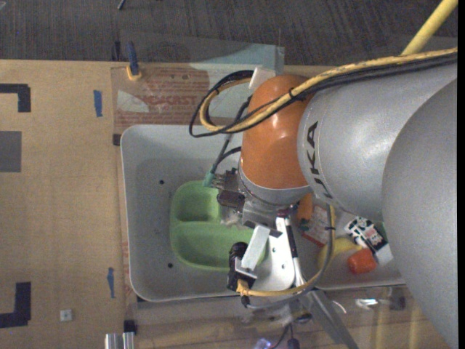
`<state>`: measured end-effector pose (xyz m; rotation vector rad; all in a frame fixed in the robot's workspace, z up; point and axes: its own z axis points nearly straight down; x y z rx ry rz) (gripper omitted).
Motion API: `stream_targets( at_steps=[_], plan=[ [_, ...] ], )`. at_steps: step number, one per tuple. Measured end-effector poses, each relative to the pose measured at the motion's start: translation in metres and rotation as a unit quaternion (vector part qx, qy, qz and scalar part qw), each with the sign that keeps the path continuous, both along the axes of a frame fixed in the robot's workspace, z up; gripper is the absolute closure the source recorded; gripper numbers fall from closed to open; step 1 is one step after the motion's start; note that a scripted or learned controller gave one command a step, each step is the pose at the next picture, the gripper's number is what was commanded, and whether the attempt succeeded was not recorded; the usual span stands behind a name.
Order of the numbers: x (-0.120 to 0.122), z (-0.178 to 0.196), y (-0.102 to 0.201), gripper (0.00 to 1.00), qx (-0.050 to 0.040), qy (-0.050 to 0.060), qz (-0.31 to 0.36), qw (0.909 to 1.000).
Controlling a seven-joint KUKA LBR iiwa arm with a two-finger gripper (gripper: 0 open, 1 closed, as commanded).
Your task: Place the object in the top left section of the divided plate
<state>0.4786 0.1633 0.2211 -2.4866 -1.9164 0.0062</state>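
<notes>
- We see the green divided plate (178,227) lying in the left part of the white bin (138,187), which sits on the counter (58,195).
- The arm (363,137) reaches in from the right. Its orange-banded wrist hangs above the plate's right side and covers that part of it.
- The tool (231,195) shows as a dark grey block under the wrist, just over the plate's right portion. We cannot tell whether it is released, clenched or grasping anything, because the wrist hides it from above.
- Two sections of the plate are in view, an upper one and a lower one, parted by a ridge. Both look bare.
- We cannot say for certain which thing is the task's object.
- The candidates lie well to the right of the plate, beyond the wrist:
  - an orange-red piece (361,262);
  - a yellow piece (336,251) just beside it;
  - a small white, black and red item (365,233);
  - an orange item (306,208) half hidden by the arm.
- We judge that the placement is not done, since no object rests in any section we can see.
- If the tool carries the object, what is left is to lower it into the top left section and let go. If it carries nothing, the pick is left to do as well.
</notes>
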Motion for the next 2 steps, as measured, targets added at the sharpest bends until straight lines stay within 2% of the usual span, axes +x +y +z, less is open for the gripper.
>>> stream_targets(
  at_steps=[1,2],
  plan=[
    [0.016,0.006,0.062,1.00,0.0004,-0.002,0.049,0.9988],
    [0.069,0.055,0.062,1.00,0.0004,-0.002,0.059,0.9983]
  ],
)
